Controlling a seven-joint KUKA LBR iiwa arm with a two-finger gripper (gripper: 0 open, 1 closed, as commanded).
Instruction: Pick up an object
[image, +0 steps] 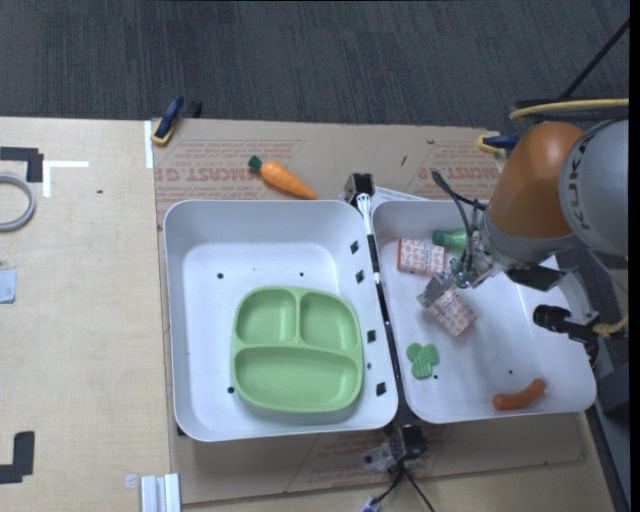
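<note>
I see my claw low in the right bin, touching a patterned packet; I cannot tell its grip.

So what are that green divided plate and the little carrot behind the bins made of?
The green divided plate looks like moulded plastic: one even colour, rounded compartments, a soft matte sheen. The carrot seems a toy, probably plastic or rubber: flat, uniform orange with a green tip, though it is too small to be sure.
</note>
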